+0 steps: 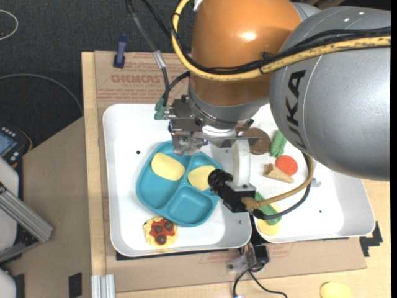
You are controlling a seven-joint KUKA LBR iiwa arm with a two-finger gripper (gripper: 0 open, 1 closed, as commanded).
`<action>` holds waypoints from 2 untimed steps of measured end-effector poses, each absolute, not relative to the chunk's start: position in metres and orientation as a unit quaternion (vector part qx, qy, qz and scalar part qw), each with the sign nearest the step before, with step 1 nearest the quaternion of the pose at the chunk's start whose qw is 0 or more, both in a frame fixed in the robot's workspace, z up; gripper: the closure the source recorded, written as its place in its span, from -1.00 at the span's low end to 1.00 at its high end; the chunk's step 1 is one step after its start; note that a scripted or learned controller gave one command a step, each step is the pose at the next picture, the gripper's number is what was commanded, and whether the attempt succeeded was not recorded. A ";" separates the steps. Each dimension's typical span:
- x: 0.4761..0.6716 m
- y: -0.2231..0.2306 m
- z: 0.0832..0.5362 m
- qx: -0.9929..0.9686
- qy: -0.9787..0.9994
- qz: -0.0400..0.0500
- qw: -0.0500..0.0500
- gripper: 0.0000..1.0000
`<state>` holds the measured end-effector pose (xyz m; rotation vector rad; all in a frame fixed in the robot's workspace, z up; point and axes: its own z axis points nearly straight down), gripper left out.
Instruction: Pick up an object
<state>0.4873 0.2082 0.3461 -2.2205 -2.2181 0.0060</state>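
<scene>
My gripper [186, 143] hangs below the orange wrist band over the left bin [118, 166], right at the upper rim of a blue divided plate [180, 203]. Two yellow pieces lie in the plate: one [167, 166] just below the gripper, another [198, 177] in the right compartment. A small toy pizza [160, 230] lies in front of the plate. The arm's bulk hides the bin's back right part.
The right bin [347, 222] holds a brown disc [259, 143], a green piece [277, 144], a red-orange ball [286, 164], a tan wedge [278, 174], and green [268, 210] and yellow [270, 226] pieces at its front left corner. A black cable plug [226, 192] dangles over the plate.
</scene>
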 end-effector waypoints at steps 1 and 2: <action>0.477 0.117 0.227 -0.710 -0.704 0.005 0.003 1.00; 0.480 0.122 0.244 -0.707 -0.707 0.000 0.000 1.00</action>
